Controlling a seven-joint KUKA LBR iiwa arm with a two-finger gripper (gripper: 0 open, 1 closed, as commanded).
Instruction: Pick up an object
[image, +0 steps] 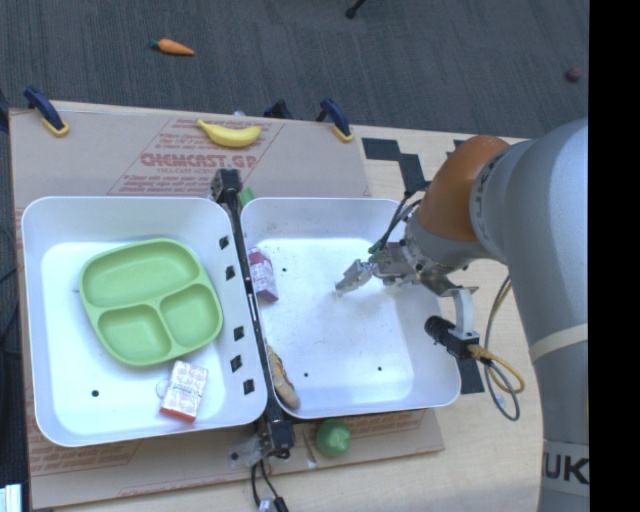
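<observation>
The end effector (352, 277) is hovering over the right bin (330, 395), can't tell its grip state; the pink packet (262, 274) is lying just left, long axis running near-far.

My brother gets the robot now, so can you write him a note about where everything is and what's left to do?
Gripper: over the right bin, nothing between its fingers.
Right bin: a small purple-and-white packet by the left wall, a tan piece in the lower-left corner.
Left bin: green divided plate, red-and-white packet.
Outside the bins: banana, green ball.
Done: nothing picked yet.
Left: grasp an object and lift it.
</observation>
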